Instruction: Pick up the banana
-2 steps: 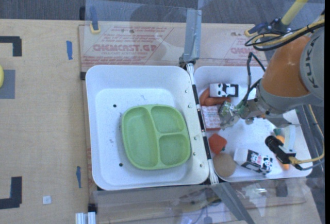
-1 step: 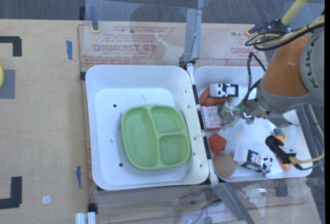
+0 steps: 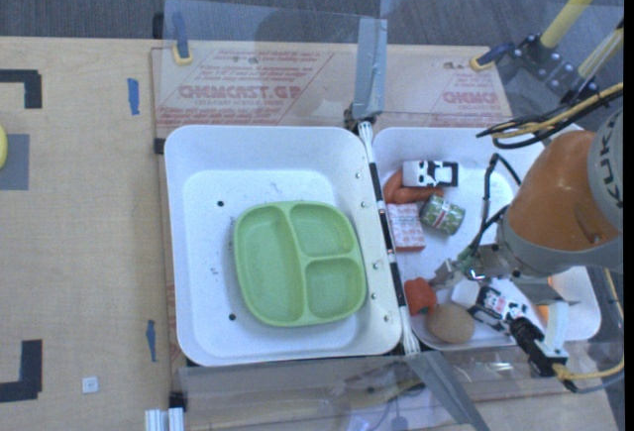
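Note:
My gripper point(image 3: 472, 278) hangs low over the front part of the right bin point(image 3: 495, 147), below the arm's orange band point(image 3: 560, 196). It sits among several small items: a brown rounded object point(image 3: 451, 323) just in front of it and a red piece point(image 3: 420, 293) to its left. The arm and gripper body hide the bin's front right area. I cannot make out a yellow banana shape among the items that show.
The left bin point(image 3: 198, 161) holds a green divided plate point(image 3: 299, 263). In the right bin lie a green can point(image 3: 442, 215), a red-and-white packet point(image 3: 404, 227), an orange item point(image 3: 396, 189) and a black-and-white object point(image 3: 432, 173). Cables point(image 3: 540, 122) run above the arm.

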Robot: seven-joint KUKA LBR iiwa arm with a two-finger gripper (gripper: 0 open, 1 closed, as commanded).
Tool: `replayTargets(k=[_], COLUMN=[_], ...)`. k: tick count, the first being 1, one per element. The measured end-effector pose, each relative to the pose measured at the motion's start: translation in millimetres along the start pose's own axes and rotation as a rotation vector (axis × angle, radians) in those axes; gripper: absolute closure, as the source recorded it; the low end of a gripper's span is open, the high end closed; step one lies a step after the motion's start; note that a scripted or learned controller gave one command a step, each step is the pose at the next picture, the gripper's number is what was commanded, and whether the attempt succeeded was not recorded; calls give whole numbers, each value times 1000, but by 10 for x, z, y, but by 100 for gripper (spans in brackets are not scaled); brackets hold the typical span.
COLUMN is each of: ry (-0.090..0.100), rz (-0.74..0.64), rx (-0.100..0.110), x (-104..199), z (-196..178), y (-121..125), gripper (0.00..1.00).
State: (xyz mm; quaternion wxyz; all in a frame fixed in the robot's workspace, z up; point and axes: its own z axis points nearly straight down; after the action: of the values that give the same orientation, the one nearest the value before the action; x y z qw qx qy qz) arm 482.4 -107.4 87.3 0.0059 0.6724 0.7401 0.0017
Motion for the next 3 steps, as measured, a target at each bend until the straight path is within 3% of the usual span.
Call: replayTargets(k=[1, 2, 3], ry=[4, 0, -1], rz=[433, 898, 1017], rx=[6, 12, 12], x=[-300, -72, -600], z=[20, 27, 41], y=[455, 834, 1042], gripper=[0, 0, 0])
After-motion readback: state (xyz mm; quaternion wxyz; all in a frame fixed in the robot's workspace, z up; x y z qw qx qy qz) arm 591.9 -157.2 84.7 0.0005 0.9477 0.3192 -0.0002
